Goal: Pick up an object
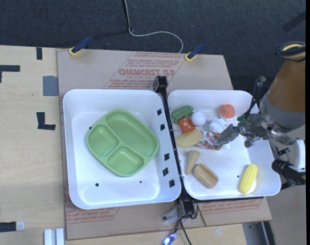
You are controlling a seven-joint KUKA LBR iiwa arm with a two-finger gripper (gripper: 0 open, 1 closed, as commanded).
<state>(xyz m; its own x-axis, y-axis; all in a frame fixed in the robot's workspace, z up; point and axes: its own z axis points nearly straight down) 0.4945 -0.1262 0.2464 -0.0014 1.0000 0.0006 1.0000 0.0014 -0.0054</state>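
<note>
The right bin (pixel 257 100) holds several toy foods. Among them are a green pod (pixel 181 112), a red piece (pixel 186 124), a white ball (pixel 198 118), an orange-red tomato (pixel 227 111), a yellow piece (pixel 188 138), a cone (pixel 191 161), a brown bread roll (pixel 205 175) and a yellow corn cob (pixel 248 178). My gripper (pixel 226 136) reaches in from the right, low over the bin's middle. It is just right of a flat red-and-white packet (pixel 210 140) and below a small grey-white item (pixel 216 125). Nothing visibly hangs from it.
The left bin (pixel 73 137) holds a green divided plate (pixel 123 142). A black divider (pixel 168 137) runs between the bins. The grey arm with its orange band (pixel 292 86) stands over the right bin's right rim. A white cable (pixel 145 33) lies on the cardboard behind.
</note>
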